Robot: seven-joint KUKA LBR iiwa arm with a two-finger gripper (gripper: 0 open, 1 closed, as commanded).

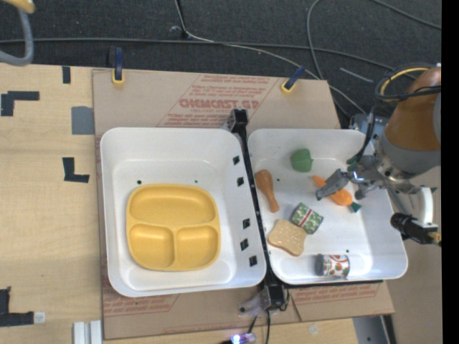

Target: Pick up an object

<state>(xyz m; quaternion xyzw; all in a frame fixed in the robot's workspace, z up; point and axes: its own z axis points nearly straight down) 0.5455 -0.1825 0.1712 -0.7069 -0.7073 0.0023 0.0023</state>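
My gripper (pixel 346 187) is low in the right bin (pixel 373 260), near its right wall, reaching in from the right. It is open, and its grey fingers (pixel 331 185) stand over an orange toy carrot (pixel 341 197) with a green end. The carrot lies on the bin floor, partly hidden by the fingers. Also in this bin are a green round piece (pixel 301 159), an orange drumstick (pixel 267 188), a green and white packet (pixel 307 217), a slice of toast (pixel 287 238) and a small can (pixel 332 265) lying on its side.
The left bin (pixel 118 149) holds a yellow divided plate (pixel 173 226). A black divider (pixel 247 192) runs between the bins. The bins sit on a cardboard sheet (pixel 208 99), held by clamps at its back. Cables cross the dark floor behind.
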